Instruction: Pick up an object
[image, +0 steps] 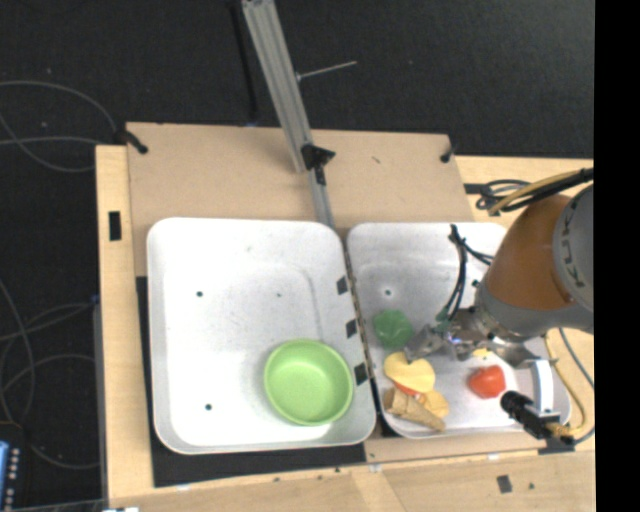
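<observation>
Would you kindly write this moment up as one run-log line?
arm: over right bin | gripper: low beside green ball, above yellow piece | held: nothing seen | left bin: green bowl

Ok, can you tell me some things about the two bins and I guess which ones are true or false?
1. The green bowl sits in the left bin. True.
2. The red thing is in the left bin. False: it lies in the right bin.
3. The small green ball is in the right bin. True.
4. The gripper is above the left bin. False: it is over the right bin, near the yellow thing.
5. The green bowl is upside down. False: its open side faces up.
</observation>
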